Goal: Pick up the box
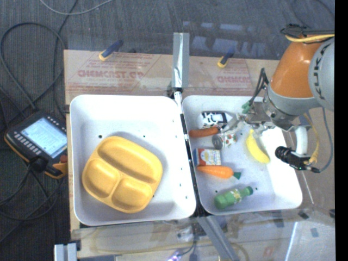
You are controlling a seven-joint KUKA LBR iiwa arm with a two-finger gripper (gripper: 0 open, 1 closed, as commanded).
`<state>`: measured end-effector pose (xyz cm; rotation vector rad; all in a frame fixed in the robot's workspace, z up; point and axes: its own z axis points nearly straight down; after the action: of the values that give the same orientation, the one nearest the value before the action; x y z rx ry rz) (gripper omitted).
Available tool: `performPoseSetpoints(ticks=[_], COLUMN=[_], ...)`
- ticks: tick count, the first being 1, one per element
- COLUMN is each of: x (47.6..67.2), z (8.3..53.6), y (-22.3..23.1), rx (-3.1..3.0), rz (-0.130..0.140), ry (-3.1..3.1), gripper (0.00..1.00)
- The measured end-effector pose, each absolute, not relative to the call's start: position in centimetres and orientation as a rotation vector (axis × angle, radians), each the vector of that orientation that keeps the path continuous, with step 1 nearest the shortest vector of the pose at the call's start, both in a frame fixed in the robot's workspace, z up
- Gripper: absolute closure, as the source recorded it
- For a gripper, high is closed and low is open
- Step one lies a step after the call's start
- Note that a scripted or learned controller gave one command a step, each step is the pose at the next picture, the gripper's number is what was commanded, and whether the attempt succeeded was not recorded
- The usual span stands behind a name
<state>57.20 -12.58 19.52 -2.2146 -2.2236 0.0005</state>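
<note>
Plainly, the box point(207, 156) lay flat in the right bin point(283, 192), down-left of the tool point(244, 123), whose grip state I could not tell. A carrot point(215, 172) touching it and the near bin wall might foul a grasp; open floor lay rightward.

The arm point(321, 75) is grey with a broad, rounded orange band above the wrist; dark lettering runs along the grey shell beside that band. Below the band sits a grey wrist flange, then a metallic gripper point(242, 125) assembly. A thin black cable loops off the wrist, and a black cylindrical fitting projects beside it.
</note>
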Motion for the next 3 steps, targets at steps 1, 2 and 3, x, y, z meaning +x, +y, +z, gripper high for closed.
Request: performPoseSetpoints(ticks=[1,2,3], x=[56.8,53.7,53.9], z=[11.2,9.8,11.1], y=[-9.7,-9.6,-9.8], rx=[-2.318,-2.642,-2.649], rz=[0.003,-0.053,-0.06], ry=[-2.117,-1.724,-1.729], gripper=[0.0,0.0,1.0])
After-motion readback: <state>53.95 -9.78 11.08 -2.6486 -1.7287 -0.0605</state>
